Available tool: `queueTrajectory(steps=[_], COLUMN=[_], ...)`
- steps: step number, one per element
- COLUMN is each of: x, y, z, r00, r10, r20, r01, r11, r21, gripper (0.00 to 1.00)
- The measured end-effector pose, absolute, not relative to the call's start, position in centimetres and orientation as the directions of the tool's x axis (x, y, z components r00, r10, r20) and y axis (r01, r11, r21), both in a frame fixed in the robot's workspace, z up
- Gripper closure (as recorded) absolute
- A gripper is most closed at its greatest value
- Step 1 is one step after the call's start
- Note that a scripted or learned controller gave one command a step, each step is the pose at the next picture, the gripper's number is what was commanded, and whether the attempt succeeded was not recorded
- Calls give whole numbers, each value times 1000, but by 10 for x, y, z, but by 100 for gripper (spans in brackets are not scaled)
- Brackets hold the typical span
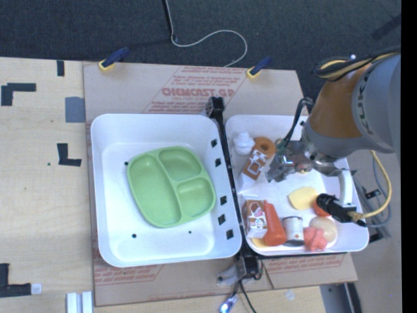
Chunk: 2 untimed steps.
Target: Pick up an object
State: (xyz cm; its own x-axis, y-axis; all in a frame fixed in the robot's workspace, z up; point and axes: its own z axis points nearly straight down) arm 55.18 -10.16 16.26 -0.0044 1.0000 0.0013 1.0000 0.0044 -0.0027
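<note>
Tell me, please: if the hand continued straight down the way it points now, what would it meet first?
Probably the white floor of the right bin, close beside the brown packet. The hand points downward there, but depth is hard to judge from above.

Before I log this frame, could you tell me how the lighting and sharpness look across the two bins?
In the camera view, light is even and soft; the left bin shows faint shading along its inner walls around the green tray. The right bin reads bright with no harsh glare. The gripper looks slightly blurred, and the small items beside it are hard to resolve.
</note>
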Motion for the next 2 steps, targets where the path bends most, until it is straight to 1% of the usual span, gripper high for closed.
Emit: queueTrajectory(steps=[1,2], x=[554,514], y=[-52,-1], z=[349,372], r00=[-7,-7], r10=[1000,1000], r20=[0,2], r01=[1000,1000], r11=[7,7], r21=[12,0], gripper=[100,100])
